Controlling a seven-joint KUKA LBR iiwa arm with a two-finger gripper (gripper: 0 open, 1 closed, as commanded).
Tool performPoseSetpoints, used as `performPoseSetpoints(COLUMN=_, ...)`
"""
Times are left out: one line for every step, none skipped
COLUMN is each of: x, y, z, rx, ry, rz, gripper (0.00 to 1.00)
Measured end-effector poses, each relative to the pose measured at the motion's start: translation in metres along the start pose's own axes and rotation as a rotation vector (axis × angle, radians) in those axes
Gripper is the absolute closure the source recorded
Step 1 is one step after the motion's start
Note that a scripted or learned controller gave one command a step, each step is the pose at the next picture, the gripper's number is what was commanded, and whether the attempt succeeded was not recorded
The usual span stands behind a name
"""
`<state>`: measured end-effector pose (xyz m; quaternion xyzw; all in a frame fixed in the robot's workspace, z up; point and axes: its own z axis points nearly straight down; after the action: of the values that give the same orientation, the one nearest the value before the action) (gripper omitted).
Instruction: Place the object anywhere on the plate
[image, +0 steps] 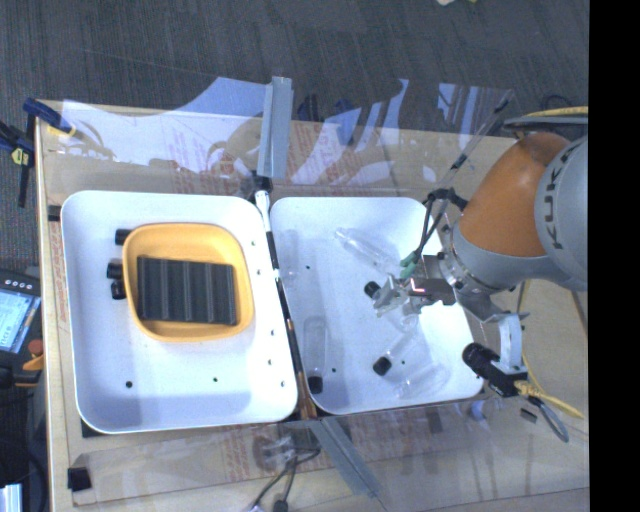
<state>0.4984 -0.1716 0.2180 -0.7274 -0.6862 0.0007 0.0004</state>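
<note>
Two shallow white bins sit side by side on the bench (150, 470). The left bin (90, 380) holds a yellow plate (185, 242) with a dark ribbed block (188, 291) lying across its middle; a few small black pieces (117, 280) lie just beside the plate's left edge. The right bin (340, 385) holds several clear plastic objects that are hard to make out against the white: one clear object (362, 243) lies tilted toward the far side, another clear tube-like piece (316, 345) rests near the bin's left wall, and a small black piece (381, 366) sits near the front. The grey arm with its orange band (510, 205) reaches in from the right, and the claw (400, 296) hangs low over the middle of the right bin, among the clear pieces. Whether its tips are apart or together cannot be told, nor whether anything is caught between them. The plate is well apart from the claw, in the other bin.
</note>
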Motion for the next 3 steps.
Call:
performPoseSetpoints(x=0.043, y=0.058, z=0.003, rx=0.003, ry=0.002, rz=-0.027, gripper=1.00)
performPoseSetpoints(x=0.093, y=0.095, z=-0.009, rx=-0.002, ry=0.001, rz=-0.272, gripper=1.00)
performPoseSetpoints(x=0.187, y=0.092, z=-0.008, rx=0.002, ry=0.001, rz=-0.293, gripper=1.00)
